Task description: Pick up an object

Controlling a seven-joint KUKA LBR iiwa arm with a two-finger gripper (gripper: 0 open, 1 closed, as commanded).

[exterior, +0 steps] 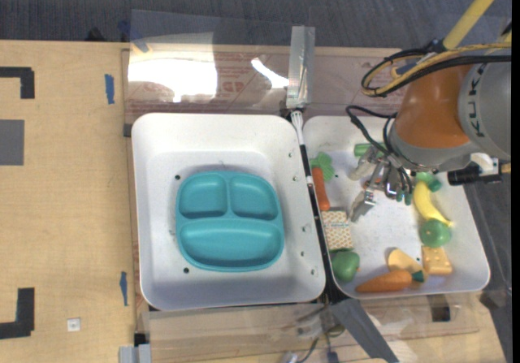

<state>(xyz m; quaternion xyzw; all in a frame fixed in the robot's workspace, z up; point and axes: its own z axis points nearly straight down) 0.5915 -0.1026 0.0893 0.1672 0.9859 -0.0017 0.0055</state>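
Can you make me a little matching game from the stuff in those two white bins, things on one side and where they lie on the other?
Things:
1. teal divided plate
2. banana
3. orange carrot
4. cheese wedge

Places:
A. right bin, near front edge
B. left bin, centre
C. right bin, front right corner
D. right bin, just below the arm's wrist

Pairs: 1-B, 2-D, 3-A, 4-C

The grey arm with the orange band (439,114) was cut off at the right edge and hid part of the right white bin (479,268); finger position was indiscernible.
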